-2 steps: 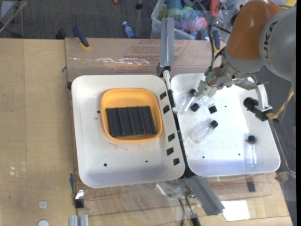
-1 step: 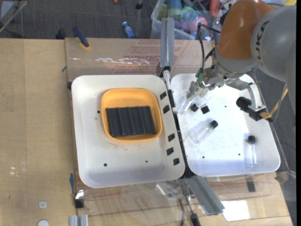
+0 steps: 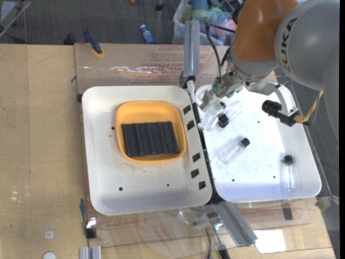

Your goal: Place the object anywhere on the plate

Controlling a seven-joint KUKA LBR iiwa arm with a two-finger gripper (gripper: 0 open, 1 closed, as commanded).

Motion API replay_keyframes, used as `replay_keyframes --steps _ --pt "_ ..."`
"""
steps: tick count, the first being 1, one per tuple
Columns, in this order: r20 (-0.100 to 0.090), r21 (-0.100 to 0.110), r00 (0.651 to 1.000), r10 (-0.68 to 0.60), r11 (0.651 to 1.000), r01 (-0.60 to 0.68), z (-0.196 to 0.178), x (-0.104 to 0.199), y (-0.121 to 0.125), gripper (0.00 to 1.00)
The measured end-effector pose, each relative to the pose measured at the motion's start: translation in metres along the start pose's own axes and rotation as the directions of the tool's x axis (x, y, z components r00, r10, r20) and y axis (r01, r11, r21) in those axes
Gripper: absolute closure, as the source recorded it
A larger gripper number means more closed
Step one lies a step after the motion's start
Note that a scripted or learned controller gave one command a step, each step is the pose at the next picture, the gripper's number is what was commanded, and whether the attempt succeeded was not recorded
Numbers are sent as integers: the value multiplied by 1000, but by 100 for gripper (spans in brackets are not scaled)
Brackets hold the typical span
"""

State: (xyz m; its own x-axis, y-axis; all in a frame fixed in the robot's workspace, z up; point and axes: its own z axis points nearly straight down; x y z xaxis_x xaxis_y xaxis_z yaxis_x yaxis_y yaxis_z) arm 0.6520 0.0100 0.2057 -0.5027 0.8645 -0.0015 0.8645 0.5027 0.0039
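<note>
While the claw (image 3: pixel 220 88) is lowered at the right bin's (image 3: pixel 269 185) far left corner, its state cannot be told; clear vials (image 3: pixel 233 149) are scattered there, the orange plate (image 3: pixel 150 112) being in the left bin (image 3: pixel 140 196).

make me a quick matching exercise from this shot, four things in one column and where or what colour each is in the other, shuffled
Things:
1. plate
2. ridged insert
3. clear vial
4. gripper

Descriptions:
A. dark grey, lying on the plate
B. orange, in the left bin
C. at the top left corner of the right bin
D. black cap, middle of the right bin

Pairs: 1-B, 2-A, 3-D, 4-C
</note>
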Motion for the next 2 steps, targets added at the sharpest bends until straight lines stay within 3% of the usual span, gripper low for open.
replay_keyframes --steps 1,2 --pt "-4 3 966 -257 966 257 21 16 13 100" --pt "-4 2 967 -256 967 256 20 16 13 0"
